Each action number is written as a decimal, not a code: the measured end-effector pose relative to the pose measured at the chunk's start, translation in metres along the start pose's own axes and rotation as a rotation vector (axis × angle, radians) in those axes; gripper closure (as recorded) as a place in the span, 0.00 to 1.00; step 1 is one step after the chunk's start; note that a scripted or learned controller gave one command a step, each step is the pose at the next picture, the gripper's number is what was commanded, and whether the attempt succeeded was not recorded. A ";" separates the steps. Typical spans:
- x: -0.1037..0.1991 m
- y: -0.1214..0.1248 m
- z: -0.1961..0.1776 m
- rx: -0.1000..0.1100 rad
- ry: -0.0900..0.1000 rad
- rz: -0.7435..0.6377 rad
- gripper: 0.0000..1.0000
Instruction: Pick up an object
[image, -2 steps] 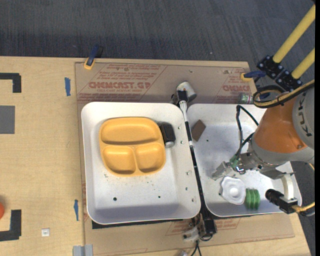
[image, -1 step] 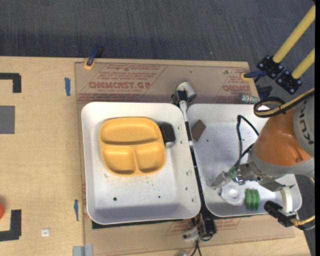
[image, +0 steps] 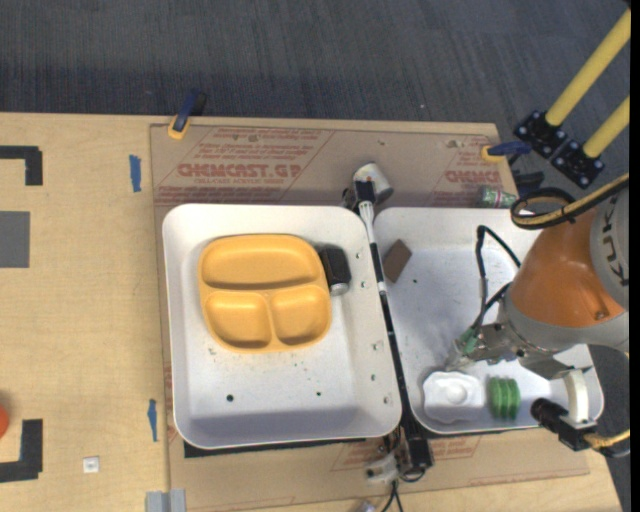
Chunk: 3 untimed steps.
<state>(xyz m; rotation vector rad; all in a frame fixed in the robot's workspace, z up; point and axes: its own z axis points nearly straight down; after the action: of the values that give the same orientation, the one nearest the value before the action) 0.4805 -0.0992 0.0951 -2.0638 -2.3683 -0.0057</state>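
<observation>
Yellow plastic tray (image: 266, 290) sits in the left bin (image: 190, 330) — wide and stiff, so grab its thin rim. Right bin (image: 440, 270) has a white bottle (image: 452, 392) and green spool (image: 503, 396), small and light. Gripper (image: 490, 345) hangs just above them.

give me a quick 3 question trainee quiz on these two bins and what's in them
1. True or false: the yellow divided tray lies in the left bin.
2. Which thing lies nearest the end effector in the right bin?
A. the brown block
B. the white object
C. the black object beside the tray
3. Fill in: the green object lies just to the ____ of the white object in the camera view.

Key
1. True
2. B
3. right
</observation>
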 end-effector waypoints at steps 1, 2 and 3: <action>-0.013 0.009 -0.057 0.001 -0.003 0.193 1.00; -0.102 -0.015 -0.098 0.001 -0.004 0.446 1.00; -0.102 -0.015 -0.098 0.001 -0.004 0.446 0.00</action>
<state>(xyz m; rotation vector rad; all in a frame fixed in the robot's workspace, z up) 0.4795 -0.2028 0.1924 -2.5373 -1.8542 0.0003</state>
